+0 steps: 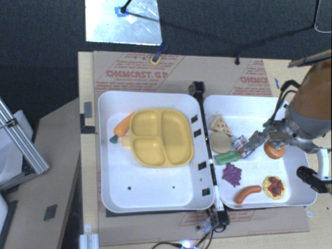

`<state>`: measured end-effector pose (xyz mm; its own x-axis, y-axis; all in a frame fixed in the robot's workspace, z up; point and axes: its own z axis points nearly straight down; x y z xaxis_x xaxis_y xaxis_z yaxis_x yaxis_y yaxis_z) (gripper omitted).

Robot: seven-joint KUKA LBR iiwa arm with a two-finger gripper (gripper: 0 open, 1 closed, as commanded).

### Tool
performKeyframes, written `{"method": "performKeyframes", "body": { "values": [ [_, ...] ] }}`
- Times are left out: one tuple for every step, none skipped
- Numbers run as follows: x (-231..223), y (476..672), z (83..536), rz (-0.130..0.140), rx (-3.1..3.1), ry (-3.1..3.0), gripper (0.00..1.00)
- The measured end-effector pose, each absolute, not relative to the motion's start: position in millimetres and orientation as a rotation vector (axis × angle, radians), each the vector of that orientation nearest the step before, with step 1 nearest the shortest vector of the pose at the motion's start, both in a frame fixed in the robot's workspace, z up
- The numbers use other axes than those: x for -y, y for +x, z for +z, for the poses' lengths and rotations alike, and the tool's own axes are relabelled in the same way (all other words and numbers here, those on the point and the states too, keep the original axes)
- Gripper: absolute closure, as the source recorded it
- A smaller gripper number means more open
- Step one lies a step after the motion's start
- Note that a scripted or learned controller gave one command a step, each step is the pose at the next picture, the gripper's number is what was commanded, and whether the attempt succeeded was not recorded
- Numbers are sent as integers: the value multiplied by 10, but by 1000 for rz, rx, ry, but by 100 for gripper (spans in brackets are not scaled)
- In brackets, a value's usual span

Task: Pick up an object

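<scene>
Two shallow white bins are seen side by side on a brown cardboard sheet, which bears red print read as "CHEMCAST G P", repeated at upper left and, reversed, at upper right. The left bin is largely taken up by a yellow divided plate; a toy carrot lies against the plate's upper-left edge, close to the bin wall. Bare floor is left along the lower part of this bin. The right bin holds a pizza-slice toy near the divider, a beige round piece just below it, a green piece, a purple grape bunch, a sausage near the lower rim, a small round pizza and an orange round object. The arm is seen entering from the right over this bin, with the gripper low between the beige piece and the orange object, just above the green piece. Whether the pincer is wide or narrow cannot be told; nothing is seen held in it. Open floor is noted in the bin's upper right corner. A shiny foil square lies beyond the bench on dark carpet.
</scene>
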<state>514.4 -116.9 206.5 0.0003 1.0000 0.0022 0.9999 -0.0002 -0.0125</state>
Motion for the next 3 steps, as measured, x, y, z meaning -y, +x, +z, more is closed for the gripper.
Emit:
{"method": "performKeyframes", "body": {
  "values": [
    [1166,5173,2131,-2,2225,-2219,0],
    [1159,5143,1711,1,2221,-2218,0],
    [1122,5173,1091,3,2220,-2217,0]
  ]
}}
